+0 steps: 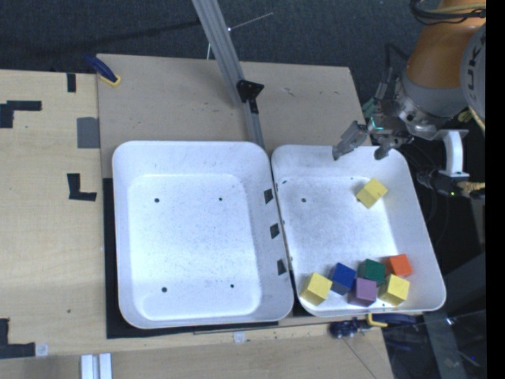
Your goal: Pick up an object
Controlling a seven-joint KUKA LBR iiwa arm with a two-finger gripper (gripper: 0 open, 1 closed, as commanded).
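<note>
Item 1: claw [364, 146], spread and gripping nothing, hovering at bin rim. Yellow cube [371, 193] lying just below it, tilted; likely skidding aside during any off-centre closing.

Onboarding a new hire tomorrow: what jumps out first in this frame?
The cluster of coloured cubes packed along the near edge of the right bin, with one yellow cube sitting apart higher up near that bin's right wall. Next, the grey-and-orange arm coming in from the upper right, its claw open over the bin's far rim with nothing between its fingers. The left bin beside it is bare white.
</note>
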